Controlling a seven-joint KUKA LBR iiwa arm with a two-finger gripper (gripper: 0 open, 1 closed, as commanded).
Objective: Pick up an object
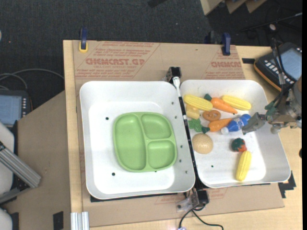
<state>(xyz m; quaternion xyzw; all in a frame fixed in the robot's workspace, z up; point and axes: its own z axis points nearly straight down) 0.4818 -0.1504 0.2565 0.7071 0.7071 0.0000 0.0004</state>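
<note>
- Clearly, a small blue toy (235, 124) with a white patch was seen in the right bin (268, 174), just left of the gripper (253, 124).
- Whether the claw was apart or together could not be told.

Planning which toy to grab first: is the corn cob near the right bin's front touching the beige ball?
Apart. The camera view shows bare white bin floor between the corn cob and the beige ball.

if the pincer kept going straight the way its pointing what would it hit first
The pincer points left across the right bin. First in line looks like the blue toy just beyond its tip, then the orange carrot. Its height above them is hard to judge.
</note>
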